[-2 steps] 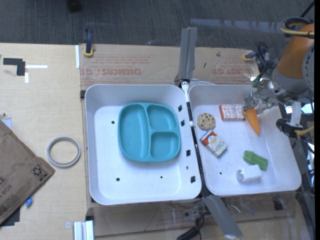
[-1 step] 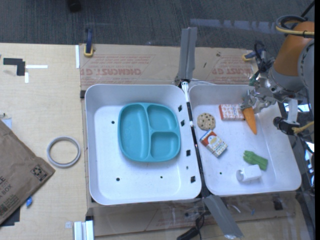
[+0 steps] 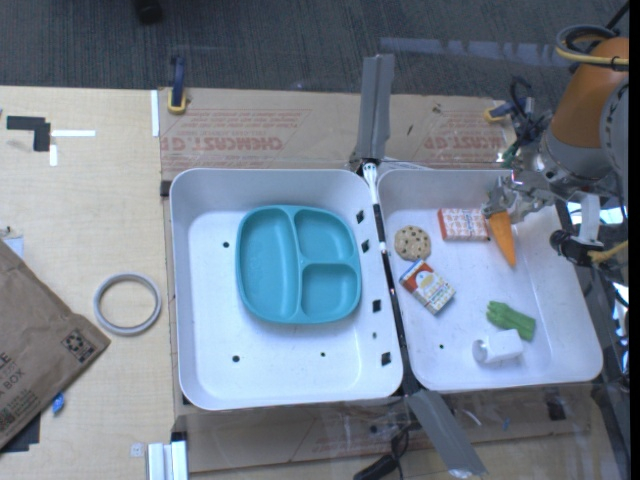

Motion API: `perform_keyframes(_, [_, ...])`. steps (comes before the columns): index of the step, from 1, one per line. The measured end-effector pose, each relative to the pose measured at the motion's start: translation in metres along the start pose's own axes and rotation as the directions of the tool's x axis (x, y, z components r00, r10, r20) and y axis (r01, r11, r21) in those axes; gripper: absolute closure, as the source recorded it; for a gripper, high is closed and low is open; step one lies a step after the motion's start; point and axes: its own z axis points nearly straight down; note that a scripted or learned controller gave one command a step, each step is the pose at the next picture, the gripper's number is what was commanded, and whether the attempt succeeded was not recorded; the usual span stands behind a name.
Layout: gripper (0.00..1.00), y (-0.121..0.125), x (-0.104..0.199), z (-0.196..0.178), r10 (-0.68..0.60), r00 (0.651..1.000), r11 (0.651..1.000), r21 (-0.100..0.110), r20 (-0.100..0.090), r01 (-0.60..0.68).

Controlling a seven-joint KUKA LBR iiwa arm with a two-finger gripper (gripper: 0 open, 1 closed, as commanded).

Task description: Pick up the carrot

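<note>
camera view looks down on two white bins side by side. the gripper (image 3: 503,206) hangs at the upper right of the frame, over the far part of the right bin (image 3: 575,353), and its fingers are clenched on the carrot (image 3: 503,240) at the carrot's upper end. the carrot points down and slightly right, its tip above the bin floor near the right wall.

just left of the carrot lies a small red and white box (image 3: 461,224), its print too small to read. a cookie (image 3: 411,242) sits left of that, close to the wall between the bins, and a small carton (image 3: 428,287) lies tilted below the cookie. a green item (image 3: 511,318) and a white item (image 3: 498,347) crowd the lower right of the bin. bare floor shows in the middle of this bin, between the carton and the green item.

the left bin (image 3: 200,298) bears a teal divided plate (image 3: 298,264) in its middle, with a bare margin all around it.

cardboard (image 3: 250,128) behind the bins carries upside-down red lettering, only partly legible. at the lower left of the frame, a tape ring (image 3: 127,301) lies beside a brown box (image 3: 35,338) printed "box".
</note>
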Motion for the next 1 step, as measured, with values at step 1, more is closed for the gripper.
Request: perform_keyframes(1, [1.00, -0.0049, 0.0599, -0.0879, 0.042, 0.999, 0.999, -0.002, -0.005, -0.042])
